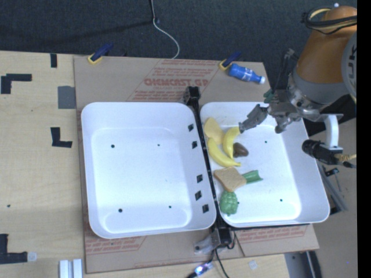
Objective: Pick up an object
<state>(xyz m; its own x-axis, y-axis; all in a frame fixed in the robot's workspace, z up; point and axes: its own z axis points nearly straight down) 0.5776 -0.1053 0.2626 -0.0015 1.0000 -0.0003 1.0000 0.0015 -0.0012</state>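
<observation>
Two smooth white plastic bins (pixel 139 112) sit on matt brown cardboard (pixel 168 83) beside glossy yellow bananas (pixel 217 149).

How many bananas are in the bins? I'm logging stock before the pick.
2. One banana lies along the right bin's left wall; the other banana lies just right of it, beside a brown lump. Nothing seems hidden.

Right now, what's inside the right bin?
The right bin holds two bananas, a small brown piece, a tan slice over a green stick, and a round green item. The stick's left end is hidden under the slice.
</observation>
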